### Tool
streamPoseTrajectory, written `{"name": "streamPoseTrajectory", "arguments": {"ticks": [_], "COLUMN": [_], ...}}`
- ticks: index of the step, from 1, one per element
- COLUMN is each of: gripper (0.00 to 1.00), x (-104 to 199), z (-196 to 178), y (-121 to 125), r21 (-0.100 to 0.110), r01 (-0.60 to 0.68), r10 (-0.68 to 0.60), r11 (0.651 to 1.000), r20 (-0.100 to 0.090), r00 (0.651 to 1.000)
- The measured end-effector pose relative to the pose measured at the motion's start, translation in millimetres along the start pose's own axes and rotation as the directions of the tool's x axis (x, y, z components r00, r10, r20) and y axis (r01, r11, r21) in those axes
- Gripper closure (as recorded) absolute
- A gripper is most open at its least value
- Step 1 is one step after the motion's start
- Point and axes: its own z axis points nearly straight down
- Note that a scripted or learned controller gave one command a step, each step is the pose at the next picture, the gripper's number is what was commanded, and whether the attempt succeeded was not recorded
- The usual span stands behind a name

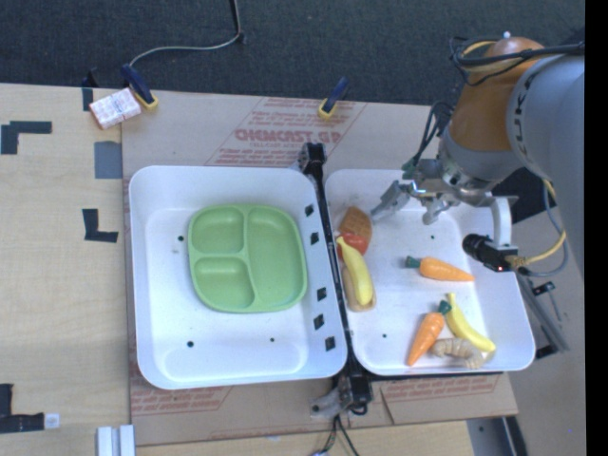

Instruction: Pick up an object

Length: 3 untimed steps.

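We see the gripper (415, 204) spread open over the right bin (503, 350), above two carrots (440, 269), two bananas (358, 272) and a bread piece (356, 222); a green tray (247, 257) fills the left bin (157, 283).

— Where does the camera sit?
— Fixed above the bench (57, 255); it looks down at a slant; both white bins, left (152, 283) and right (494, 350), fit in frame.
— How near?
— Mid-range; the arm (513, 93) enters from the right; dark floor (380, 17) lies along the top.
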Motion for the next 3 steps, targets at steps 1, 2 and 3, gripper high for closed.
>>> {"name": "streamPoseTrajectory", "arguments": {"ticks": [1,2,3], "gripper": [0.00,0.00,0.00], "x": [15,12,15], "z": [76,91,91], "y": [10,45,54], "r21": [0.001,-0.004,-0.004], "r01": [-0.001,0.000,0.000], "r10": [0.001,0.000,0.000], "r11": [1.000,1.000,1.000], "r20": [0.000,0.000,0.001], "r00": [1.000,1.000,1.000]}}
